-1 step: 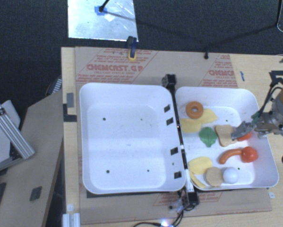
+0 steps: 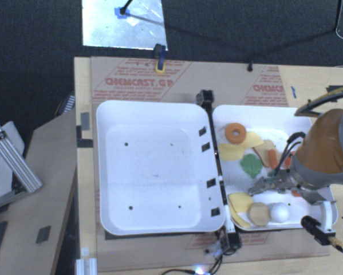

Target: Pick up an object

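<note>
Objects [image 2: 259,153] lie in the right bin [image 2: 257,112]. There are many of them, and they sit close together.

Near the top of this bin is an orange ring [image 2: 236,133]. Just below the ring is a flat yellow piece [image 2: 235,152]. A green piece [image 2: 251,165] lies below that and touches it. To the right of the green piece is a tan and orange block [image 2: 267,153]. A thin red-orange stick [image 2: 286,160] shows just beside the arm.

At the bottom of the bin three things lie in a row. There is a yellow lump [image 2: 237,201] on the left, a round tan piece [image 2: 259,213] in the middle and a white ball [image 2: 280,212] on the right. The tan piece touches both the lump and the ball.

The arm [image 2: 328,148] comes in from the right and hangs over the right bin. Its gripper [image 2: 267,183] is low in the bin, between the green piece above it and the bottom row below it. I cannot tell if the gripper is open or closed. I cannot see any object held in it.

The left bin [image 2: 105,153] is beside the right bin. Both bins rest on a brown bench [image 2: 137,80] with red writing on it.
</note>
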Controlling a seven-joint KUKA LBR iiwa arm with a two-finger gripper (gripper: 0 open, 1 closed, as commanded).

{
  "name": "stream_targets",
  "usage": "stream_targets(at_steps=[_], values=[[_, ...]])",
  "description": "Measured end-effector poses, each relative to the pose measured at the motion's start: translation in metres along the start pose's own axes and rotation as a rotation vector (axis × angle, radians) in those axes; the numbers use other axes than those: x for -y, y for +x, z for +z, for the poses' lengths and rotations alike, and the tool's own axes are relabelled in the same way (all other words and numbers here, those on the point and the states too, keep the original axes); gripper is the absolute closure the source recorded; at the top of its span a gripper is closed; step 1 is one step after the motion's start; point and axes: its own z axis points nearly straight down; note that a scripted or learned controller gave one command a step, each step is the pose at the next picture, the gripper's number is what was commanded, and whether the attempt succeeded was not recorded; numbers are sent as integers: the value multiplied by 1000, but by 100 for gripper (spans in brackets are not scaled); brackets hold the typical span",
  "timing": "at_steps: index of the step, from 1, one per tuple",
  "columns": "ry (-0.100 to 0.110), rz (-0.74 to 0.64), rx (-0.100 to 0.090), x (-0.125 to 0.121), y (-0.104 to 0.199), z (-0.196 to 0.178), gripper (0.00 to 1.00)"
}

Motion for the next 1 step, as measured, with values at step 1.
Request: stream_targets(at_steps=[1], values=[[-8,-5,3,-72,2,-5,0]])
